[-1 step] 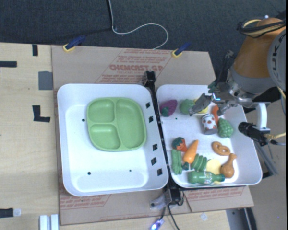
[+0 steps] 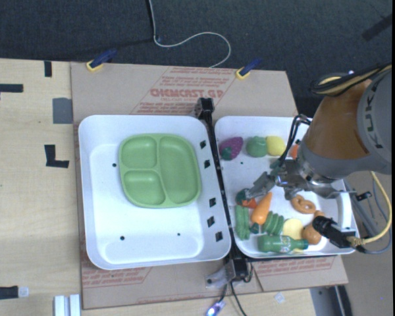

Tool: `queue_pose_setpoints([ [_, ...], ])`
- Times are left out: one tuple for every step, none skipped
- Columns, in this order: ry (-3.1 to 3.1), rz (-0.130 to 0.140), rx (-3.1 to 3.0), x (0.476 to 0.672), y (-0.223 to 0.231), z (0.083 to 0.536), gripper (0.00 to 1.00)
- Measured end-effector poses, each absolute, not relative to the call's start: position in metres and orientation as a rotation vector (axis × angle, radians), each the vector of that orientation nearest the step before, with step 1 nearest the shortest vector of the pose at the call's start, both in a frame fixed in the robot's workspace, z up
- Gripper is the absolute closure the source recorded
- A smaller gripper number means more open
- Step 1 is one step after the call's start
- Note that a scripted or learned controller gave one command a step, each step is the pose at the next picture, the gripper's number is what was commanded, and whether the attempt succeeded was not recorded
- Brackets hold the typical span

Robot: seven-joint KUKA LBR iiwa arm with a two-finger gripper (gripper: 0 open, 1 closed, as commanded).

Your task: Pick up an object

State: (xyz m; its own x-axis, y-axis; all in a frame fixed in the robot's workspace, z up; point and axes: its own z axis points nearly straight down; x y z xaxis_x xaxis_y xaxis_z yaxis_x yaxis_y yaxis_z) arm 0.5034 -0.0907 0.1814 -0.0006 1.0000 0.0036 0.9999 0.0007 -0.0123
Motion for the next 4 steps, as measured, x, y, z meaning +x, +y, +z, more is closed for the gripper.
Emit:
queue_pose_setpoints([
  [-2.236,-0.019,-2.223,0.485,-0.06,0.348,0.0],
  [-2.225,0.003,-2.217,0.484,-0.062,0.348,1.0],
  [-2.231,0.0,-2.209,0.507,0.018,0.343,1.0],
  [-2.237,-0.01,-2.207,0.5,0.106,0.411,1.0],
])
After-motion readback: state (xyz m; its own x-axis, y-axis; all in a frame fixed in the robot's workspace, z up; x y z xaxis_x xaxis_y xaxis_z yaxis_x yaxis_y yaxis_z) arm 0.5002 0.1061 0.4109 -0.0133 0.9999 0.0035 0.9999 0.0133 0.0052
